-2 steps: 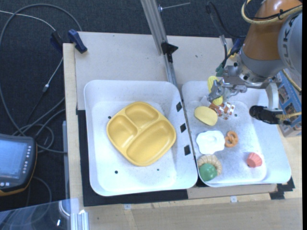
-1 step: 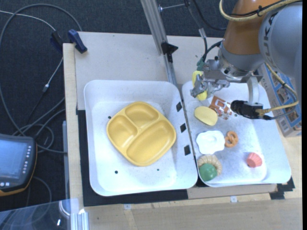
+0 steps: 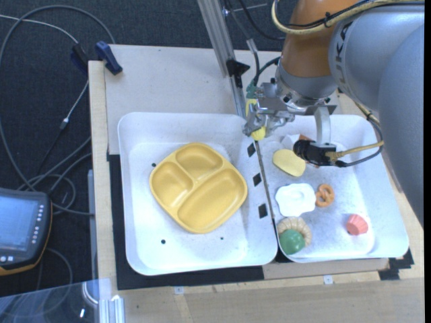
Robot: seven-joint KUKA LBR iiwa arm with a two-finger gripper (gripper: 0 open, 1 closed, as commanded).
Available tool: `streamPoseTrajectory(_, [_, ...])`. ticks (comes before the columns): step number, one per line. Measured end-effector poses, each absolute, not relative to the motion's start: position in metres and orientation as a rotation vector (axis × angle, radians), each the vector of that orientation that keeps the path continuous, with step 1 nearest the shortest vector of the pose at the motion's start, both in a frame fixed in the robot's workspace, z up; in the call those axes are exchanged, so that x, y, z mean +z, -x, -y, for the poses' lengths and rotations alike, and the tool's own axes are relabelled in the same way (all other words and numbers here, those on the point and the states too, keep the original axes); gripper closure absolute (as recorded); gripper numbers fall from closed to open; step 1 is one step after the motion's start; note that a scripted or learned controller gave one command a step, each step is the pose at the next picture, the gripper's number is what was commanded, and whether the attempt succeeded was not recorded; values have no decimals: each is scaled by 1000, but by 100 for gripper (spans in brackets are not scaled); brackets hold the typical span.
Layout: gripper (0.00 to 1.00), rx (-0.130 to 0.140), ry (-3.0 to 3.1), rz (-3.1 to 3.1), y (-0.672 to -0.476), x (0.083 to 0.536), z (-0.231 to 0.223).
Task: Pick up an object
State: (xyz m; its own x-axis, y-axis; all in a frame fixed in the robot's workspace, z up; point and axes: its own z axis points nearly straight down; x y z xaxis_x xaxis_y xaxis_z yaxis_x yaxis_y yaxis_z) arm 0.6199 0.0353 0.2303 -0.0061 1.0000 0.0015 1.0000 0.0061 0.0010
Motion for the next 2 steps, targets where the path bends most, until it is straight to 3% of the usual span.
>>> streamPoseTrajectory(1, [100,-5,2214,2229,-642,225,-89])
streamPoseTrajectory(2, [0,-1,2220,2224,-642,225,-85])
